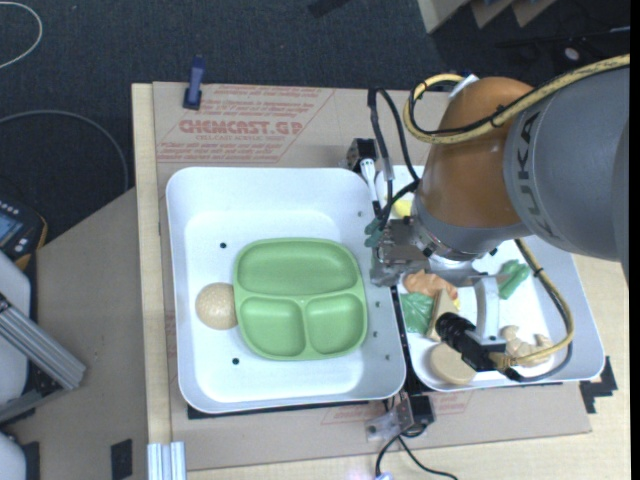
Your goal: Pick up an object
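Note:
The grey and orange arm reaches in from the right and hangs over the right bin (575, 313). Its gripper (412, 268) points down at that bin's left side, largely hidden by the wrist. Just below it lie an orange-peach item (433, 285) and a dark green piece (416, 314). Whether the gripper touches either one cannot be told. A pale beige disc (450, 370) rests at the bin's front. A small tan figure (520, 345) lies to its right.
The left bin (200, 268) bears a green divided plate (300, 296), with a beige ball (215, 306) against its left side. In the right bin, a green item (513, 278) lies at the right and a yellow bit (402, 207) shows at the back.

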Motion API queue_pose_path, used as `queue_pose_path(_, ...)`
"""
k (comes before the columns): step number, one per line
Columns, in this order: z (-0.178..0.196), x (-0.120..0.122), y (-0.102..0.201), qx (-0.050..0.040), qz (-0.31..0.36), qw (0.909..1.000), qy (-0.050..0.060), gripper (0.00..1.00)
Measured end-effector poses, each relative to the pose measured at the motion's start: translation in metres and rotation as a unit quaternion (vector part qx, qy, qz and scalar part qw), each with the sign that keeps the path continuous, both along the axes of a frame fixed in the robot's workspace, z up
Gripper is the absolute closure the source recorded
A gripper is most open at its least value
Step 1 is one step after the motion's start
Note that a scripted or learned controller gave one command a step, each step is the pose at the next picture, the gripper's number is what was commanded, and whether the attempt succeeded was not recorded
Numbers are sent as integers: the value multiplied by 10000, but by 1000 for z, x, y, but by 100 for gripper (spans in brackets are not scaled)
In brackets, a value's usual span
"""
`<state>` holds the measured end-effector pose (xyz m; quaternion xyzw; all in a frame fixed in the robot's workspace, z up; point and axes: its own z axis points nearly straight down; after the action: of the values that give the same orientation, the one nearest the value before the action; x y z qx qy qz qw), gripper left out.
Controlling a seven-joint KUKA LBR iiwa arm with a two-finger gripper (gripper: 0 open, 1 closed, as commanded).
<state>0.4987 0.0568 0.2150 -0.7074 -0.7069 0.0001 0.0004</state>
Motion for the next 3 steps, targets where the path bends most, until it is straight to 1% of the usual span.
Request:
queue_pose_path(1,-32,16,-70,-14,-33,10000,22,100)
queue_pose_path(2,1,7,7,10,37,10000,-20,100)
queue_pose_path(3,170,-18,-7,17,12,9999,-103,100)
